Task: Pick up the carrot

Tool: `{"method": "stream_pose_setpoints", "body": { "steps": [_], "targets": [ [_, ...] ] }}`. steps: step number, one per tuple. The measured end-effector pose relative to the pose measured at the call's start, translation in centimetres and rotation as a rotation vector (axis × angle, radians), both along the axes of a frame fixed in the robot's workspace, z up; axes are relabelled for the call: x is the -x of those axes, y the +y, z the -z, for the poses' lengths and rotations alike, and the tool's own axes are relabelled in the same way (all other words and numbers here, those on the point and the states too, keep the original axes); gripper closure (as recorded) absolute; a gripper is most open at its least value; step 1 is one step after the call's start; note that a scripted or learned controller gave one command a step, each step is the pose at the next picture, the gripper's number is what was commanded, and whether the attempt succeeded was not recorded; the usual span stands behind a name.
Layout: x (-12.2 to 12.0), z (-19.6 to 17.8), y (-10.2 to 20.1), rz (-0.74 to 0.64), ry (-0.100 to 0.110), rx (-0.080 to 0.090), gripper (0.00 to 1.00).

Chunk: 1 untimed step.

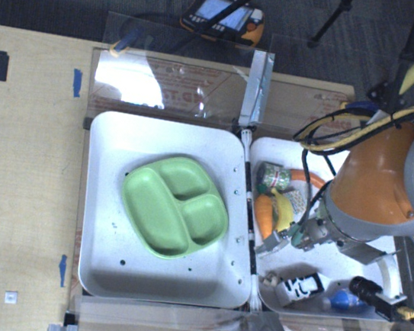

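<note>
carrot [264, 214] | lay lengthwise along right bin's [377, 265] left wall | tool [282, 240] seen just beside its lower-right | finger state could not be told

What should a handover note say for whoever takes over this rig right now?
Tool: low in the right bin, at its left side; the fingers' state cannot be judged.
Carrot: lying in the right bin by the wall shared with the left bin, next to a banana, just above the tool.
Green divided plate: in the left bin.
Done: the arm is down at the carrot.
Left: confirm a grip on the carrot, then lift it.
</note>
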<state>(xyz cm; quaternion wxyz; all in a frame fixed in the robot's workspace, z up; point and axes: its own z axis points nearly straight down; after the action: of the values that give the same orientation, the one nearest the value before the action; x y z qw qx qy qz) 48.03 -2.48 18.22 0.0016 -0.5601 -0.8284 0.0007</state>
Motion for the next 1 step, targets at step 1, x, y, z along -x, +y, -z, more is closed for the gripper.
{"method": "stream_pose_setpoints", "body": {
  "steps": [1],
  "targets": [
    [-0.15,-0.75,-0.04,0.002,0.0,0.001,1.0]
  ]
}}
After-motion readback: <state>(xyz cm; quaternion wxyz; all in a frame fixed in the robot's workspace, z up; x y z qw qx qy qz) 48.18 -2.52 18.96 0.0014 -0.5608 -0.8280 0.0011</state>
